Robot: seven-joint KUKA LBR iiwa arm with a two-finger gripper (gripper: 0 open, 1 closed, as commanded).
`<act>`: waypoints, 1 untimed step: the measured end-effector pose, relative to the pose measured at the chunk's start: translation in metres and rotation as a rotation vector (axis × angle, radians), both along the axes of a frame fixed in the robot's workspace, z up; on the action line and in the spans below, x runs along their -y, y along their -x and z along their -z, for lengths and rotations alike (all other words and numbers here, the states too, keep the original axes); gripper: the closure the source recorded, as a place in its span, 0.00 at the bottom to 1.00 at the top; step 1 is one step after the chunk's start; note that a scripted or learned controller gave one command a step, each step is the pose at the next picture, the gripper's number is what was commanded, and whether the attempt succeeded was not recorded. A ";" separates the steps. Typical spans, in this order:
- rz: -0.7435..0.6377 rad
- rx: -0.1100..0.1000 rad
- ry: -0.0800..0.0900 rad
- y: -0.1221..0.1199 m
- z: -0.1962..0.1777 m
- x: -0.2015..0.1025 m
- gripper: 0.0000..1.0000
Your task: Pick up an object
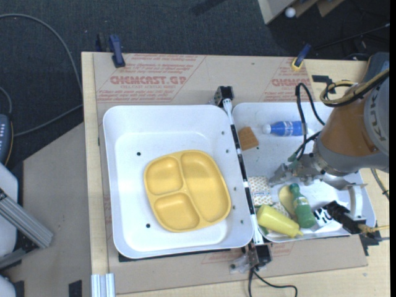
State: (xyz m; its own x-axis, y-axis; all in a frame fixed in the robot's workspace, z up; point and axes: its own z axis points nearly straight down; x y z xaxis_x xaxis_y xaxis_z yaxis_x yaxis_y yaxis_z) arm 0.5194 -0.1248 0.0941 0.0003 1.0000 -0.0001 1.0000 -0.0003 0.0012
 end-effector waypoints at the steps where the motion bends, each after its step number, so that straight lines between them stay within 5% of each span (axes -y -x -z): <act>1: -0.002 -0.001 0.001 -0.087 0.009 0.030 0.00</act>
